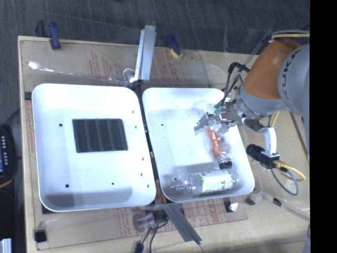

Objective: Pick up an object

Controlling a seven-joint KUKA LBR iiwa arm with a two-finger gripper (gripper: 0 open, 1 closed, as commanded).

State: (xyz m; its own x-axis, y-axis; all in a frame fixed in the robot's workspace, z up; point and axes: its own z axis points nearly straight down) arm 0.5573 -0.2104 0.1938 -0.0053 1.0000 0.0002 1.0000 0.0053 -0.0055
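Note:
My gripper [209,122] hangs low over the upper right part of the right bin [163,104]. Just below it lies a small clear bottle with orange contents [215,143] and a black cap, pointing toward the bin's near right corner. The gripper is at that bottle's far end; whether it touches it is unclear. A larger clear plastic bottle with a white label [206,183] lies on its side along the right bin's near wall. In the left bin [47,104] a flat black ribbed rectangle [100,135] rests near the middle.
A metal bar [145,51] stands at the back between the two bins. Blue clamps [53,35] hold the bench's far edge. The arm's grey and orange body [274,78] stands over the right bin's right rim.

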